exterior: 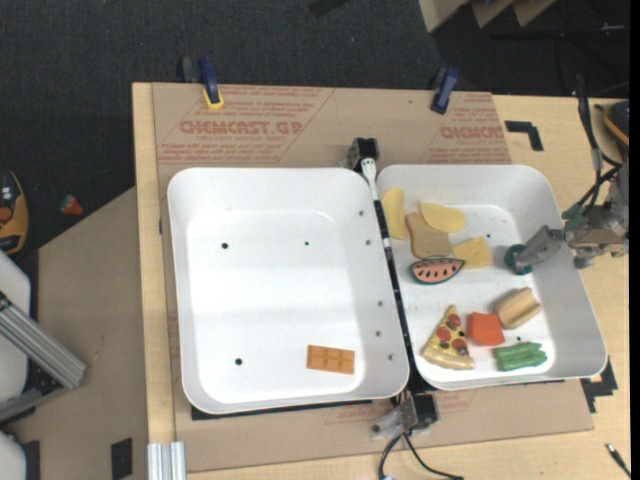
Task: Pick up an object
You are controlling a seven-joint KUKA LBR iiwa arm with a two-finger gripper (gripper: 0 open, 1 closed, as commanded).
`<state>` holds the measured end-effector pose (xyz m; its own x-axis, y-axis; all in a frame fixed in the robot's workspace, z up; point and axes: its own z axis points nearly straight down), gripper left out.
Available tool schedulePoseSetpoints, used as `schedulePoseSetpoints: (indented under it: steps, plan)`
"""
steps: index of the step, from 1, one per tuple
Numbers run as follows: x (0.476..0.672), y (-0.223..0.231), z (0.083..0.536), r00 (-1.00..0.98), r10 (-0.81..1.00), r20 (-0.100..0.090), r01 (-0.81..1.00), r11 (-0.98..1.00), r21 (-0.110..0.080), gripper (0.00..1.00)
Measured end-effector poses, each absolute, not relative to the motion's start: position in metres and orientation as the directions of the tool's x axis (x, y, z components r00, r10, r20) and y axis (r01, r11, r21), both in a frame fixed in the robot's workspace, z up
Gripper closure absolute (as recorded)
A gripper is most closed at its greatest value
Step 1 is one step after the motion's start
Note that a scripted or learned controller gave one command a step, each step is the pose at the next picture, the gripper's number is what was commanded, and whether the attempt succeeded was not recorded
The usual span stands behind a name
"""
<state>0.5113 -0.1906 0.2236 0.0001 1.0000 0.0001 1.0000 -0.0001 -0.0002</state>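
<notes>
The worktop [160, 268] is a brown board with red printed lettering, held along its far edge by two blue clamps [210, 80], and it carries two shallow white bins side by side.

The left bin [195, 193] has four small dark holes in its floor. A single thing lies in it: a flat orange waffle piece [330, 359], scored into squares, in the near right part of the bin, well apart from the walls.

The right bin [545, 183] touches the left one along their shared rim and holds a cluster of toy foods. Farthest left, just beside the shared rim, a pale yellow cheese strip [395, 211] lies lengthwise. Next to it, a tan bread slice [430, 236] overlaps a yellow chip-shaped piece [443, 216] on its far side and a yellow cheese wedge [474, 254] on its right. Just near of the bread lies a watermelon slice [437, 269], red with dark seeds and a green rind. Nearer still, a pizza slice [450, 341] points its tip toward the far side. To its right, a red block [485, 328] touches a tan bread roll [518, 307], and a green bean-like piece [519, 355] lies near the near right rim.

The pincer [522, 257] reaches in over the right rim, its teal-tipped end low over the bin floor, just right of the cheese wedge and far of the bread roll. Whether it is apart or together I cannot tell, and nothing is seen in its grasp.
</notes>
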Motion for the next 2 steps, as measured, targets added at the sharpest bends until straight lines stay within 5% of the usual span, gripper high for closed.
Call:
schedulePoseSetpoints:
  steps: [1,2]
  plan:
    - [0.598,-0.149,0.243,-0.007,1.000,-0.003,1.000,0.007,0.009,0.00]
    - [0.669,-0.097,0.162,-0.008,1.000,0.002,1.000,0.008,0.002,0.00]
